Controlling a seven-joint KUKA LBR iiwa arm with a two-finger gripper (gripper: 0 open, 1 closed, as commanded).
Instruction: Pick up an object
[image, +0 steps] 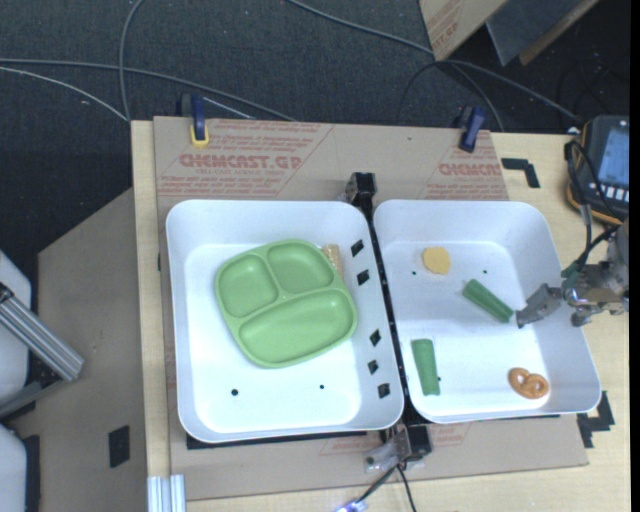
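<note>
Gripper (548, 303) sits low at the right wall of the right bin (565, 262), nothing between its fingers. Whether they are spread or closed cannot be told at this size.

Nearest object: a short green block (486, 300), lying tilted just left of the gripper, apart from it. Further left and nearer the camera, a green stick (426, 366). A pretzel (528, 383) lies below the gripper near the bin's front corner; a yellow disc (436, 261) lies up-left.

Judgement: the green block looks light, rigid and possibly smooth, so some slip risk. Best hold is across its narrow width at mid-length.

The left bin (190, 330) holds a green tray (286, 302), well apart.
</note>
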